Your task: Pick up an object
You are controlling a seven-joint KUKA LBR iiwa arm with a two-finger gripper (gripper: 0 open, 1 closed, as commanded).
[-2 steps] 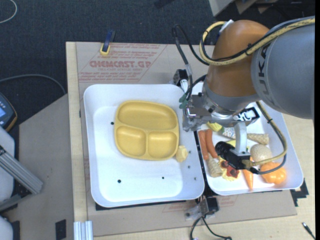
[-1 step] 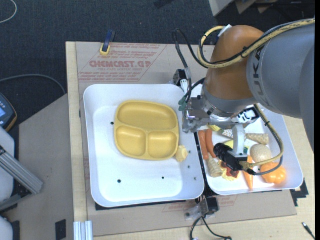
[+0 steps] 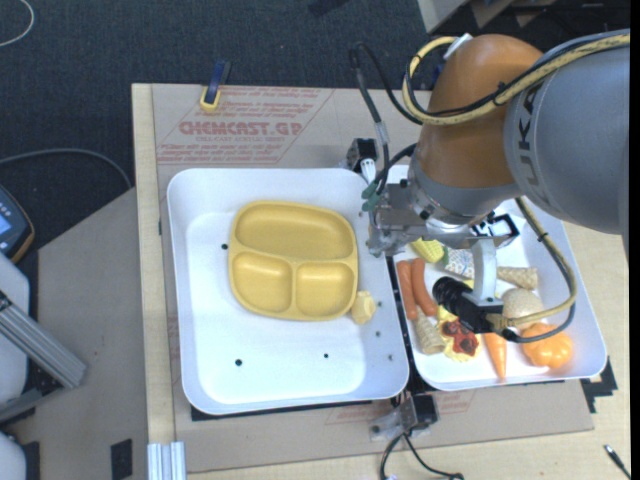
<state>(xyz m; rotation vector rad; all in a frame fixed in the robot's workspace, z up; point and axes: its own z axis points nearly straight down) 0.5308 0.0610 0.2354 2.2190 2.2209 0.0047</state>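
The right bin [image 3: 590,353] holds several toy foods: two orange sausage-like sticks [image 3: 411,284], a yellow piece [image 3: 432,251], a speckled pale block [image 3: 460,263], a beige wedge [image 3: 520,278], a round beige item [image 3: 523,306], an orange pepper [image 3: 550,349], a small carrot [image 3: 497,357] and a pale corn piece [image 3: 430,336]. My gripper [image 3: 398,236] hangs low over the bin's left side, just above the sticks and the yellow piece. The wrist hides its tips. Nothing shows lifted.
In the left bin [image 3: 190,268] lies a yellow divided plate [image 3: 293,260], with a small pale yellow piece [image 3: 363,308] beside its right edge. A cardboard sheet [image 3: 240,123] lies under both bins. The arm covers the right bin's upper part.
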